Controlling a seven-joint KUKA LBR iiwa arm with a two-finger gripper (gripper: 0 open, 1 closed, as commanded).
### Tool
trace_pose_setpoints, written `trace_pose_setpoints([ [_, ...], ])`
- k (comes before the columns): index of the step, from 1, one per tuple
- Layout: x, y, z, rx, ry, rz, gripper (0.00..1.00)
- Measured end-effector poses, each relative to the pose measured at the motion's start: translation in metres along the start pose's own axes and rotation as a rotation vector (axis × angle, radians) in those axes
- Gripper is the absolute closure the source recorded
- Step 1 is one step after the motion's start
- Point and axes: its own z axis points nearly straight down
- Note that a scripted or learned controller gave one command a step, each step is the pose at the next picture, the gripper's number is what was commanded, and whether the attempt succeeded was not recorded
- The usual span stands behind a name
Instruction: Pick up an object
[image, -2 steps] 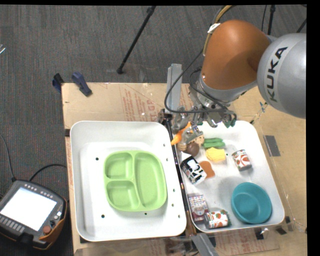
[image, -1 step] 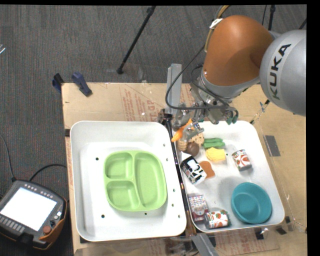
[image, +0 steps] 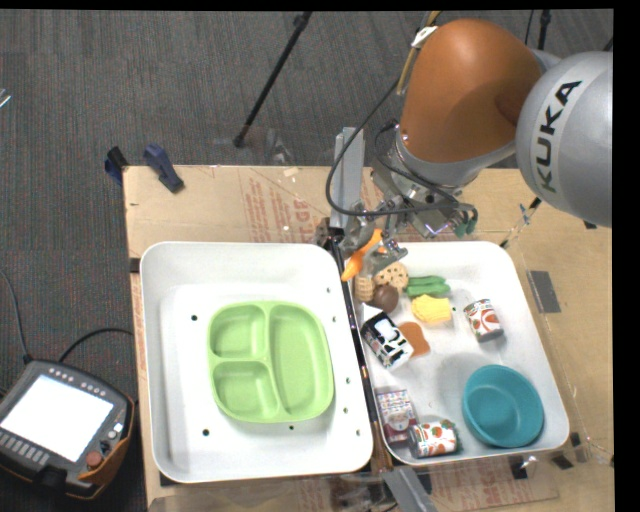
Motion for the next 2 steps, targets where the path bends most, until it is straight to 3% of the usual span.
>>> trace_pose_setpoints([
  [1, 0.077, 0.031, 0.009, -0.001, 0.004, -0.056, 1.00],
  [2, 0.011, 0.039, 0.014, -0.003, 0.004, -0.169, 1.00],
])
